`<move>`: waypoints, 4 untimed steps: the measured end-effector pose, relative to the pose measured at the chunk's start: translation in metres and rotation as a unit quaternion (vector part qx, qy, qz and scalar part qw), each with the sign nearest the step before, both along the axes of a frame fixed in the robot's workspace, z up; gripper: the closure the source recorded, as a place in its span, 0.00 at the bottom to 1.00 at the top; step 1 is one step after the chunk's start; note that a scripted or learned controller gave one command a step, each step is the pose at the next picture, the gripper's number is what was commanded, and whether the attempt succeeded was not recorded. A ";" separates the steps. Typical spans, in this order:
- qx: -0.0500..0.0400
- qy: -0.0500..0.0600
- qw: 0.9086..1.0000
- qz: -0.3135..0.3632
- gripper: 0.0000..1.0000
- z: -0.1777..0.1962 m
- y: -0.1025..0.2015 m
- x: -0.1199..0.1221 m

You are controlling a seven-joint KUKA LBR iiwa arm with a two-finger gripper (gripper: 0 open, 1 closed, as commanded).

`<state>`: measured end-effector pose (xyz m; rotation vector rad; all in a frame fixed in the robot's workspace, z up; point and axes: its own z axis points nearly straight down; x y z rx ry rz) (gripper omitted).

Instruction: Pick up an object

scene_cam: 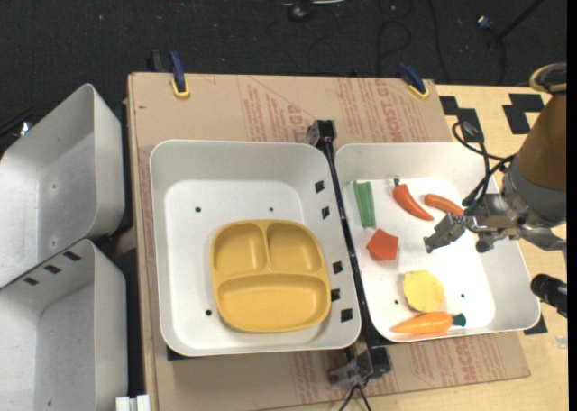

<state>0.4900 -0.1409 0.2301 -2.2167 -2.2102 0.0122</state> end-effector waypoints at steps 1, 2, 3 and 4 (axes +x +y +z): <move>-0.001 -0.006 1.000 0.002 0.00 0.006 0.000 0.003; -0.001 -0.004 1.000 0.000 0.00 -0.046 -0.005 -0.006; -0.001 -0.004 1.000 0.001 0.00 -0.104 -0.011 0.000; -0.001 -0.005 1.000 0.001 0.00 -0.140 -0.010 0.000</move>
